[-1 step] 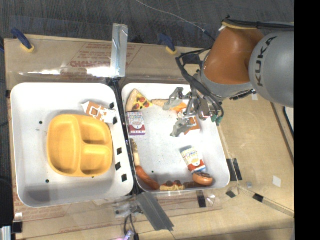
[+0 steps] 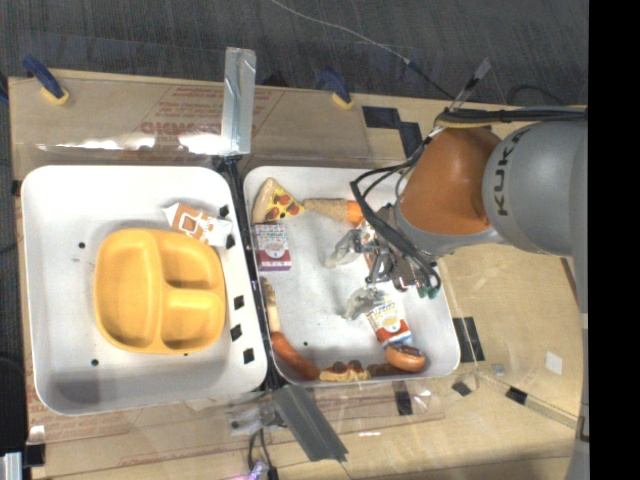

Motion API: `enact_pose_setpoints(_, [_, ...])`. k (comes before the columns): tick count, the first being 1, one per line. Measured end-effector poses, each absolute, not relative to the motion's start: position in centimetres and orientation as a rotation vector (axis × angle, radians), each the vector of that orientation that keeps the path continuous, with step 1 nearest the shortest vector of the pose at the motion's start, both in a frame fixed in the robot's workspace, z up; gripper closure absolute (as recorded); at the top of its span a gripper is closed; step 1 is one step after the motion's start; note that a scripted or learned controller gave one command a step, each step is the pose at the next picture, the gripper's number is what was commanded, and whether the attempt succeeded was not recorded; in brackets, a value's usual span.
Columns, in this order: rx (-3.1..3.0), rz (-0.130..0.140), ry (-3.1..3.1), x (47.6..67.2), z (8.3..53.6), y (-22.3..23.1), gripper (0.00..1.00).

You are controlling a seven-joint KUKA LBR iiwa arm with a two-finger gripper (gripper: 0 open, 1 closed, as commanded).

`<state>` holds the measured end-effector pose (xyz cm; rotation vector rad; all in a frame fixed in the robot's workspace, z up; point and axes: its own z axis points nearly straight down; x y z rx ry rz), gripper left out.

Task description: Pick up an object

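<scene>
The right bin (image 2: 300,308) is bare through its middle; items crowd its left wall, far edge and near edge. The yellow tray (image 2: 158,290) takes up most of the left bin (image 2: 50,268).

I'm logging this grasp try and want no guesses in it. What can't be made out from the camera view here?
- Gripper: finger state unreadable; cables and the arm's wrist crowd it.
- Small carton under the gripper: label too small to read, contact unclear.
- Snack packet in the left bin: partly covered by the yellow tray.
- Items along the right bin's front wall: too small to identify.
</scene>
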<state>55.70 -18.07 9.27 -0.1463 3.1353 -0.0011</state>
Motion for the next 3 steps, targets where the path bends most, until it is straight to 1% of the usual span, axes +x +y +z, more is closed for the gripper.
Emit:
enact_pose_setpoints(1, [0.015,-0.001,3.137,61.6,9.5,-19.2,0.0])
enact_pose_setpoints(2, [0.3,0.001,3.126,49.4,9.3,-18.1,0.0])
enact_pose_setpoints(3, [0.024,-0.003,3.136,55.5,9.5,-20.0,0.0])
